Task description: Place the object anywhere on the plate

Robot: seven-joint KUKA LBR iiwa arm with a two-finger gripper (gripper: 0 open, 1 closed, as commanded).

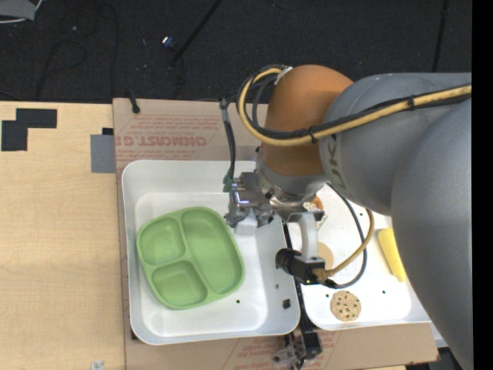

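A green plate (189, 257) with three compartments lies in the left white bin (154, 179). My gripper (246, 209) hangs at the plate's upper right rim, near the wall between the two bins, under the orange wrist band (296, 122). The wrist hides most of it, and no object shows at the gripper. In the right bin (377, 308) lie a round speckled cookie (345, 305), a yellow bar (390, 253) and a tan piece (324, 254) partly behind a cable.
The big grey arm (416, 153) covers most of the right bin. Cables (360, 241) loop down from the wrist over the wall between the bins. Cardboard (177, 133) lies behind the bins, with wooden bench (54, 245) on the left.
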